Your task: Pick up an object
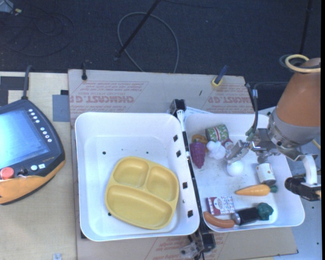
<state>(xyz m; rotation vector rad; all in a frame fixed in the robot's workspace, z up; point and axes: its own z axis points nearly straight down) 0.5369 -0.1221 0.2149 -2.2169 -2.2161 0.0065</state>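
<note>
My gripper [248,153] hangs over the middle of the right bin [292,216], open, with nothing between its fingers. Just below its left finger [236,149] lies a white ball [235,168]. A small white bottle [265,173] lies under the right finger. A green can [216,132] and a white lump [216,148] sit to the upper left, and purple grapes [197,154] lie near the bin's left wall. An orange carrot [253,190], a red-and-white box [221,205], a hot dog [218,221] and a black tool with a green end [254,214] lie toward the front.
The left bin [92,145] holds a yellow divided plate [142,191]. A tablet-like pendant [19,142] lies on the bench at far left. The arm's grey and orange body [300,104] overhangs the right bin's right side. Cables run over the dark floor behind.
</note>
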